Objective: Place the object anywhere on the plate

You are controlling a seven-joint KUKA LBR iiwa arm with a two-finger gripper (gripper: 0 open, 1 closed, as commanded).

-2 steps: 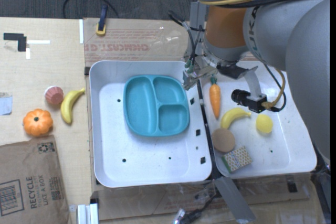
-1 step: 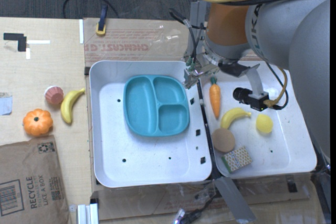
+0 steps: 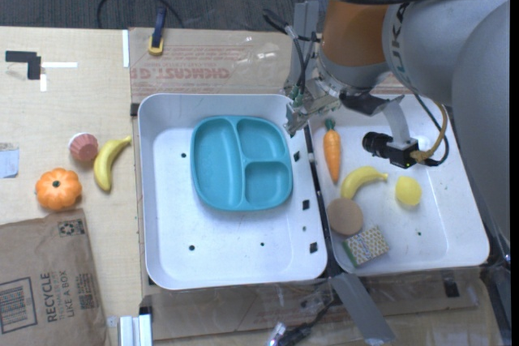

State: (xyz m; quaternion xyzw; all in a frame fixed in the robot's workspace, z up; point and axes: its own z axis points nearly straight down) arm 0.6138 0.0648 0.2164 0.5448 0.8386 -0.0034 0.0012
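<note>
You have the grey KUKA arm (image 3: 438,28) reaching in from the right, its orange band above the wrist, bulking over the far right of the bench. Below it sit the two white bins: the left bin (image 3: 162,198) holds a teal divided plate (image 3: 242,162) with three compartments, lying flat toward the bin's far half. The right bin (image 3: 466,215) holds the loose items. The gripper (image 3: 302,111) hangs at the far end of the divide between the bins, just beyond the plate's far right corner; you cannot tell from this angle how its jaws stand, and nothing shows between them.

In the right bin, a carrot (image 3: 332,152) lies along the left wall, leaf end far. Near it, a banana (image 3: 362,180) curves rightward, a lemon (image 3: 408,191) just beside its tip. A brown round object (image 3: 345,216) and a speckled sponge (image 3: 366,245) sit nearest you.

On the bench left of the bins, you see a small pumpkin (image 3: 58,189), a second banana (image 3: 108,163) and a pinkish cupcake-like item (image 3: 83,147).
</note>
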